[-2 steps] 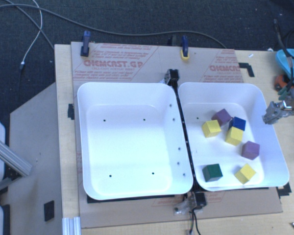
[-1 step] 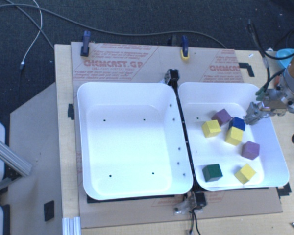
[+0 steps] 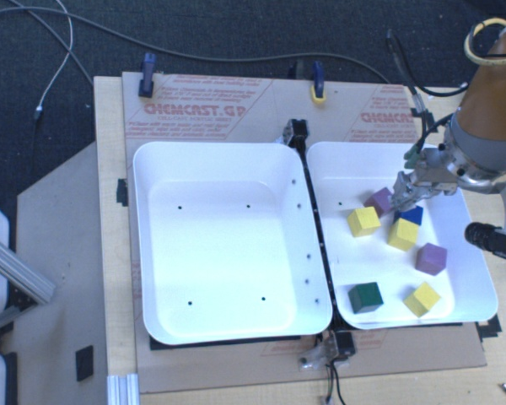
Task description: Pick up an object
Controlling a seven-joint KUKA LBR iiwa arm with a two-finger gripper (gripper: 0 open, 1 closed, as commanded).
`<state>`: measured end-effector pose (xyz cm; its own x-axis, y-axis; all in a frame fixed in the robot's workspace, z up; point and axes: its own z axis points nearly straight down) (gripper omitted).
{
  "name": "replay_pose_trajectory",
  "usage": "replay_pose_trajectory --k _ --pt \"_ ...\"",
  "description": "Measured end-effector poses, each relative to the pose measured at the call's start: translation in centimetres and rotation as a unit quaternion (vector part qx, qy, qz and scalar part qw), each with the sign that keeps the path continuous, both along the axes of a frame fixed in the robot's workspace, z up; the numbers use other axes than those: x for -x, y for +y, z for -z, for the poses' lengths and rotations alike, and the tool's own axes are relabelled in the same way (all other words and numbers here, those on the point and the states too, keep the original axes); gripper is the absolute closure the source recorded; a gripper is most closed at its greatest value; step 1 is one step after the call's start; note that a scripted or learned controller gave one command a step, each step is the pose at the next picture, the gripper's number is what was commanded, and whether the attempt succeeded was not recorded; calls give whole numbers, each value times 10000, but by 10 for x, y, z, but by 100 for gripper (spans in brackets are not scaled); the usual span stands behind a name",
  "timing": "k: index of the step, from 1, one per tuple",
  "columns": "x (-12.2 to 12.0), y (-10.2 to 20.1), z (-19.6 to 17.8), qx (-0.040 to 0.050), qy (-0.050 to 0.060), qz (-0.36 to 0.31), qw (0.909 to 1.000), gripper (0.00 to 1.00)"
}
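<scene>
The bench board (image 3: 211,108) reads "CHEMCAST GP" in red print. The left bin (image 3: 152,226) sits beside the right bin (image 3: 472,302), which holds yellow, purple, blue and green cubes. The gripper (image 3: 402,194) hovers at the purple cube (image 3: 379,199) and blue cube (image 3: 410,216); its state is unclear.
</scene>
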<state>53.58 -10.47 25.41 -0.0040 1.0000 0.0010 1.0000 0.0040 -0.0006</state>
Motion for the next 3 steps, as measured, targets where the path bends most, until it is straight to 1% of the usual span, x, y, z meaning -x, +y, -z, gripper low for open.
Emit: replay_pose_trajectory --k 2,3 --pt "-25 98 27 0 1 -1 10000 100" --pt "-43 139 23 5 -6 3 10000 100"
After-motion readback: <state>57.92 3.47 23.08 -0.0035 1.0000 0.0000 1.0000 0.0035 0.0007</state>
